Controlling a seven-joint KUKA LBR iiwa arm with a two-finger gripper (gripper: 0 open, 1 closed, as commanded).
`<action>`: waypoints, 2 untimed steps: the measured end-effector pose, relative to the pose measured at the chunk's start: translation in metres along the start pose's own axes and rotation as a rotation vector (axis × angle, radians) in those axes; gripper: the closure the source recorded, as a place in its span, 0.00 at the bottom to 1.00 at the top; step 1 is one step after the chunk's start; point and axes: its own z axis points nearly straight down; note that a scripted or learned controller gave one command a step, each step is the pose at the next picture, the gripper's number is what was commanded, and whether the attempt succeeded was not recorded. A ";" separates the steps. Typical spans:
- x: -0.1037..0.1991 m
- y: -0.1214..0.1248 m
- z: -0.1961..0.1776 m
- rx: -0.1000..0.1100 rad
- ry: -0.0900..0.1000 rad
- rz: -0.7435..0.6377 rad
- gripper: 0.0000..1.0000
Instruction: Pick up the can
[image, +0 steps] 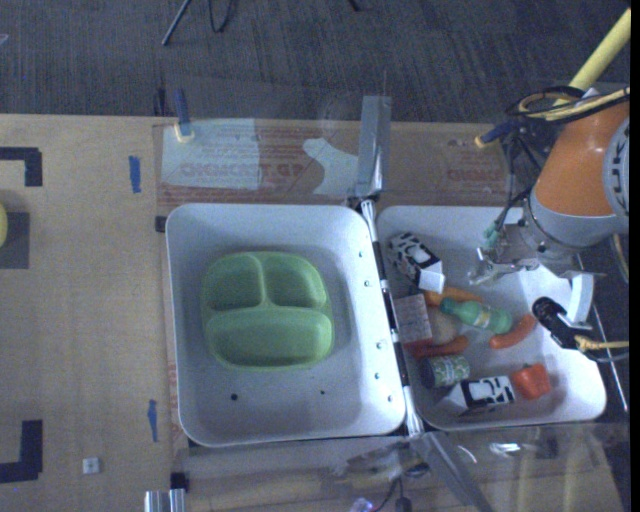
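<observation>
- Where the bench's near edge runs along the bottom of the view, two shallow white bins sit side by side on the tan bench, their inner walls touching at a central seam.
- Nearest in the right bin, by its front wall: a black-and-white carton lying on its side, with an orange block just beside it toward the front right corner.
- Task object: the can, small and cylindrical, lying on its side near the right bin's front left corner; its label is dark and mottled green, with a paler metal end turned toward the left wall. It touches or nearly touches the carton in front of it.
- Mid-bin clutter: a red-orange strip just behind the can, a flat grey-brown packet against the left wall, a green bottle on its side, and a carrot-like piece to its right.
- Toward the back left corner: a second black-and-white carton.
- Left bin: holds a green divided plate, centred.
- Gripper: hangs over the back right part of the right bin, well apart from the can; how far its jaws stand open cannot be told, and nothing is seen held in them.
</observation>
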 end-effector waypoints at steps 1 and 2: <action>-0.015 -0.103 0.047 0.004 0.000 0.046 1.00; 0.057 -0.109 -0.038 0.002 -0.001 -0.085 1.00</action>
